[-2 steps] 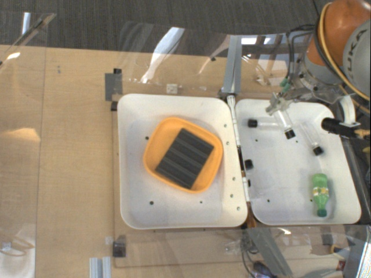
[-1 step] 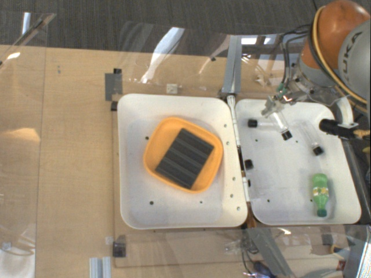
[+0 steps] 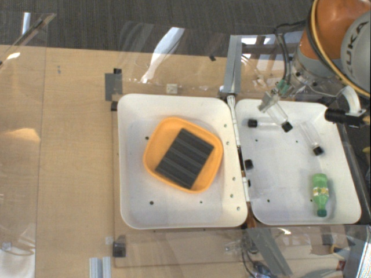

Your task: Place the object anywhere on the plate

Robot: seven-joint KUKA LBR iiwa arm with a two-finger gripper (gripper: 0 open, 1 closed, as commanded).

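So there are two shallow white bins sitting side by side on the wooden table [image 3: 64, 172]. The left bin [image 3: 133, 207] has an orange plate [image 3: 152, 155] in it, kind of a rounded square with a raised lip, turned a bit diagonal. Lying flat on that plate is the object [image 3: 185, 158], a dark grey ribbed slab, rectangular, matte, with grooves running along its length; its long axis goes diagonally from the plate's lower-left corner up toward its upper-right one. The right bin [image 3: 278, 196], just beside the plate's bin, holds a small green bottle [image 3: 320, 194] near its far lower corner, standing roughly lengthwise up-down, glossy plastic by the look of it. The grey arm with the orange band [image 3: 336, 22] hangs over the right bin's top edge, well away from the plate. Can't tell how its jaws stand from here.
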